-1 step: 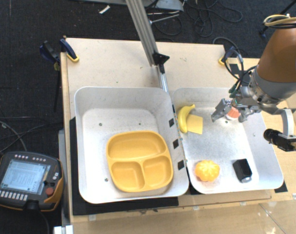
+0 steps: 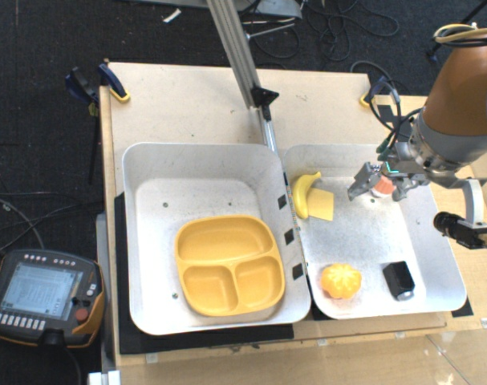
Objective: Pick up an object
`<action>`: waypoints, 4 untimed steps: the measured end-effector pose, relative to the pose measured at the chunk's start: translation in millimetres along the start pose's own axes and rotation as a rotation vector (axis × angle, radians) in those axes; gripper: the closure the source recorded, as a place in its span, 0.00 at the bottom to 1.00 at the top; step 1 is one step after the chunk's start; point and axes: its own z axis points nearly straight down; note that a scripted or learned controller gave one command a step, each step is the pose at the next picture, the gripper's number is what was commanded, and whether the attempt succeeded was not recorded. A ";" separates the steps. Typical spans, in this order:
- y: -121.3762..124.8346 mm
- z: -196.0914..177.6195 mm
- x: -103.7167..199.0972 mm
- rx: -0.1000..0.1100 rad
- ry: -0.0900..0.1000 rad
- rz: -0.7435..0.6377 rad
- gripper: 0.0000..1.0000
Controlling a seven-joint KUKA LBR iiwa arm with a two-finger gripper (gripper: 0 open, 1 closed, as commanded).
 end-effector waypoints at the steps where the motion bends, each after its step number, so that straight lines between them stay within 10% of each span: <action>1: -2.2 43.7 -3.2 0.005 0.000 0.002 0.00; 3: 3.5 145.2 6.5 0.006 0.001 -0.001 0.00; 4: 4.8 131.7 5.9 0.000 -0.001 0.001 1.00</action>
